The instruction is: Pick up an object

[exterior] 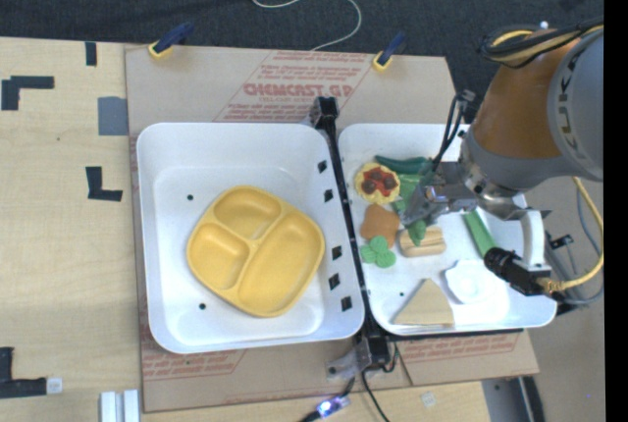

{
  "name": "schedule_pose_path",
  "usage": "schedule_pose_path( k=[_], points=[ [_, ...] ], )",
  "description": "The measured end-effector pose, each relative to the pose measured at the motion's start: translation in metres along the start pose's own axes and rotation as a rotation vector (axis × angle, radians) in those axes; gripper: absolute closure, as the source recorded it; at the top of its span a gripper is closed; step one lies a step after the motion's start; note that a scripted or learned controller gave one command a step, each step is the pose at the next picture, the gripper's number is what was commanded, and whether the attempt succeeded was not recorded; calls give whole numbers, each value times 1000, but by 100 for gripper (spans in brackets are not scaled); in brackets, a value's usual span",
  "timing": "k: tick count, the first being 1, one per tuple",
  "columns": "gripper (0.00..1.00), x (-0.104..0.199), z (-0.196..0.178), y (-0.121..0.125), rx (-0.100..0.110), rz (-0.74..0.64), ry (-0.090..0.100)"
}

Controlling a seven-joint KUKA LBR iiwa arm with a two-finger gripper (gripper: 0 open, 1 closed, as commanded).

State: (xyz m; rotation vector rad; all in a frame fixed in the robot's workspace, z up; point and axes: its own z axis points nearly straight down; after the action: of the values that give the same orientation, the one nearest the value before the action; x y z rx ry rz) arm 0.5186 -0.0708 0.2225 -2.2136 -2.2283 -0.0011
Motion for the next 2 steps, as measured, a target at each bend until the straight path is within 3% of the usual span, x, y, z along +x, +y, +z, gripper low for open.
schedule_pose_path(
  k=[1, 2],
  points=[
    [100, 13, 7, 50, 0, 2, -1],
    [100, 20, -12, 43, 0, 5, -1]
  ],
)
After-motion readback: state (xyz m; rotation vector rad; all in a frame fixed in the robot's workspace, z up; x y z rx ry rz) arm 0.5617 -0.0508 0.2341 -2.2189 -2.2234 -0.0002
